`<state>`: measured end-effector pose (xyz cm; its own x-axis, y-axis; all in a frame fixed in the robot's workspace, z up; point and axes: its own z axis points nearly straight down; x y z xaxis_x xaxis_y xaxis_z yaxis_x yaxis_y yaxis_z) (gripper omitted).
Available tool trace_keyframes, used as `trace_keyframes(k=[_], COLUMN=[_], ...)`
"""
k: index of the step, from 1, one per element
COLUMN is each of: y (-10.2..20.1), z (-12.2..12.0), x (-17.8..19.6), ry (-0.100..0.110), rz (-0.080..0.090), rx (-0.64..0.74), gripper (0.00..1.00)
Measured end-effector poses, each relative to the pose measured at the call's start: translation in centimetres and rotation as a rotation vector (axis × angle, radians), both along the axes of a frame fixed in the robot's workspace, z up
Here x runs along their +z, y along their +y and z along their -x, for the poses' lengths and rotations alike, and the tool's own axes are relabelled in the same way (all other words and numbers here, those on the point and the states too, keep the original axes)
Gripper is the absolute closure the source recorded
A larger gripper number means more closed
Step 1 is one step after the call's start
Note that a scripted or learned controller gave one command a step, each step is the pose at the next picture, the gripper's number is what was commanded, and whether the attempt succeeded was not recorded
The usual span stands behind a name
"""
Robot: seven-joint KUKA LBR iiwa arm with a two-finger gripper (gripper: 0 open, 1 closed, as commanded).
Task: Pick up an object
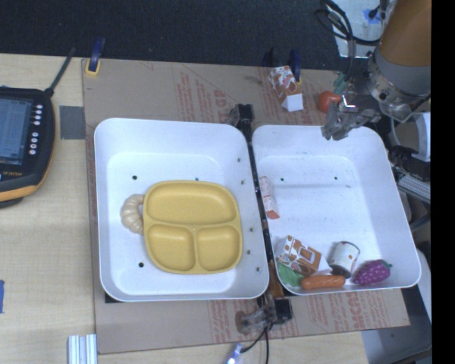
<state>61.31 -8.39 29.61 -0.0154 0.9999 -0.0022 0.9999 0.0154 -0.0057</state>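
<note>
The gripper [337, 130] hovers at the right bin's [326, 196] far edge; jaws' state I cannot tell; the grapes [371, 272], near corner, look light, bumpy; grip across the middle.

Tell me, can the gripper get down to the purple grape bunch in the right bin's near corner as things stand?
Probably yes. The gripper hangs over the right bin's far edge, with bare floor between. The grapes lie open from above, though the bin wall and a small can crowd them.
</note>
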Motion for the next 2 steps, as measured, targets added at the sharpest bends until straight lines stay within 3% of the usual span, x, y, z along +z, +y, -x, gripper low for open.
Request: trace_keyframes(k=[2], y=[-0.1], z=[0.0], x=[2.1], ry=[0.001], rz=[0.002], rx=[0.012], gripper=[1.00])
